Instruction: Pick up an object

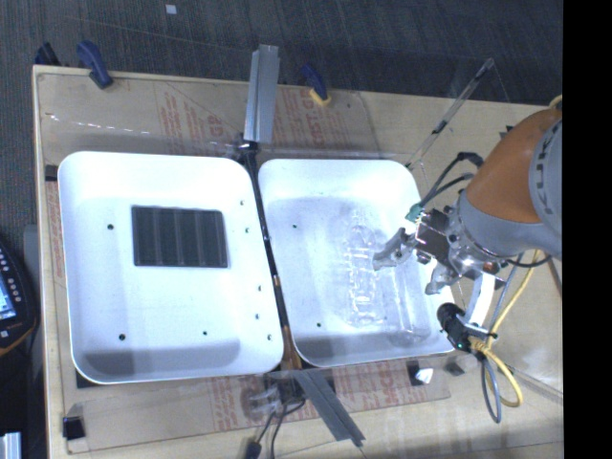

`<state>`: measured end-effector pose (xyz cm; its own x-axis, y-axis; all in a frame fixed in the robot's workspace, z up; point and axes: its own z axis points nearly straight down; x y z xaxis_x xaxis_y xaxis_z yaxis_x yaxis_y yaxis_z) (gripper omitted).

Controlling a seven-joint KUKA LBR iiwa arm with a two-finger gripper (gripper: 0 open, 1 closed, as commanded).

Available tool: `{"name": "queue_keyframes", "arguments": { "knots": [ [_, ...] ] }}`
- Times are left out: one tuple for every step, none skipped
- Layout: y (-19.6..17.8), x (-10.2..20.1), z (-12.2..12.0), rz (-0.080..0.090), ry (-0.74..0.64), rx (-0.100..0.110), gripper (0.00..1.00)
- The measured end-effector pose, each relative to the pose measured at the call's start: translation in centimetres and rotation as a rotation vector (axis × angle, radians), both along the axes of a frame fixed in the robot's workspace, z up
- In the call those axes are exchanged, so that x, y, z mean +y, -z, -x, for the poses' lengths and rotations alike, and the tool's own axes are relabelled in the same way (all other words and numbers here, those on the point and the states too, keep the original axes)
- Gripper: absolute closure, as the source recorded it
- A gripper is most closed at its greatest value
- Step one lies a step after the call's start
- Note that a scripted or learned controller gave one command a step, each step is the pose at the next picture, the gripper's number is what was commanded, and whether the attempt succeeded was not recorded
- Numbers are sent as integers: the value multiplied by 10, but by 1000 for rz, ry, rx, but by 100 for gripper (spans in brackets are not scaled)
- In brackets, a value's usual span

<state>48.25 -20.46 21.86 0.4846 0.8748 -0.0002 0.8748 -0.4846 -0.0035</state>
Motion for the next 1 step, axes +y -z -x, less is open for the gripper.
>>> {"name": "queue_keyframes", "arguments": {
  "knots": [
    [-23,5,5,2,-118,-4,0]
  ]
}}
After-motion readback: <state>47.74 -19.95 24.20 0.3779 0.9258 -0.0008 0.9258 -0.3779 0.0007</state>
